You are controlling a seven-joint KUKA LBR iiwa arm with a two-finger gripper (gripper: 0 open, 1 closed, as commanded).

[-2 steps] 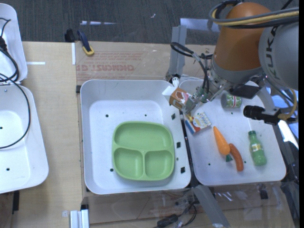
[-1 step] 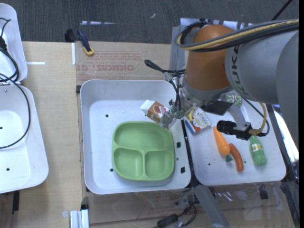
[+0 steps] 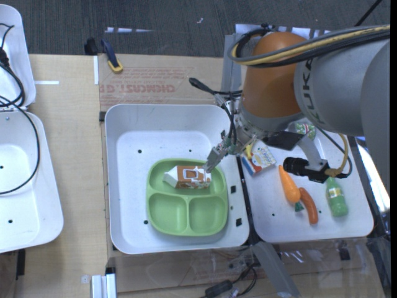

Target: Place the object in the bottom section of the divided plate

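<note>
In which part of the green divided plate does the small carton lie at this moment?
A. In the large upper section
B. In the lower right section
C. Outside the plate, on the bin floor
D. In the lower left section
A: the small carton lies in the wide upper section of the green divided plate, above both smaller sections, with the end effector beside it.

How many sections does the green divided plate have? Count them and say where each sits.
3. The green divided plastic plate has one wide section at the top, holding the small carton, and two smaller sections side by side at the bottom.
</note>
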